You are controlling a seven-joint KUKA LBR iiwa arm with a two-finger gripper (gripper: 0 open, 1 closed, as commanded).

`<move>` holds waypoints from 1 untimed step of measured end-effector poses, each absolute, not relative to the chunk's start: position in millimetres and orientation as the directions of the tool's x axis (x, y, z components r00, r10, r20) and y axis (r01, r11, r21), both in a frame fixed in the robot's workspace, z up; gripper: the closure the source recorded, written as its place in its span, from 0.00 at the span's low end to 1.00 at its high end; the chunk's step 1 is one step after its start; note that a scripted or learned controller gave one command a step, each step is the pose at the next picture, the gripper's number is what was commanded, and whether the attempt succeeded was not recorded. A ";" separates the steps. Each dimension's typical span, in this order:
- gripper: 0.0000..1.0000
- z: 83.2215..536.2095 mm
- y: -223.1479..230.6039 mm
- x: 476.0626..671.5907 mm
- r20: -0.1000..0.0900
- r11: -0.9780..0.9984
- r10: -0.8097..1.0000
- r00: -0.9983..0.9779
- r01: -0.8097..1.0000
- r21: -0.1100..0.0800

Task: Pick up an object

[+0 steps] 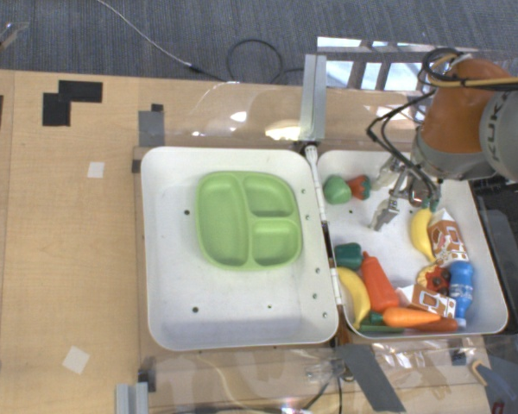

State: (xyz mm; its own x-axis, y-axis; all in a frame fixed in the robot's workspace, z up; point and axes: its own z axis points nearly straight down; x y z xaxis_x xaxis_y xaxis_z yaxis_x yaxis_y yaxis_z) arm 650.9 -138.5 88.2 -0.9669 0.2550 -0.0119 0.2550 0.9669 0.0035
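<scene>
My gripper (395,203) hangs over the upper middle of the right bin (492,270), below the orange wrist band. Its fingers (382,217) are open with nothing between them. To its left lies a green round toy (336,189) with a red piece (358,187) beside it. Right of the gripper lies a yellow banana (422,231) next to a snack packet (450,241). Along the bin's lower part lie a dark green piece (347,254), a second banana (356,293), a red-orange toy (378,283), an orange carrot (419,317) and a blue bottle (460,287).
A green divided plate (247,219) rests in the left bin (168,300). A metal post (312,102) stands behind the divider between the bins. Black cables (397,136) hang from the wrist above the right bin's back edge.
</scene>
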 end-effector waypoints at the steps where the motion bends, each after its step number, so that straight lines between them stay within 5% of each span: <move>1: 0.00 88.3 -83.3 641.4 -0.010 0.943 0.332 -0.943 0.331 0.005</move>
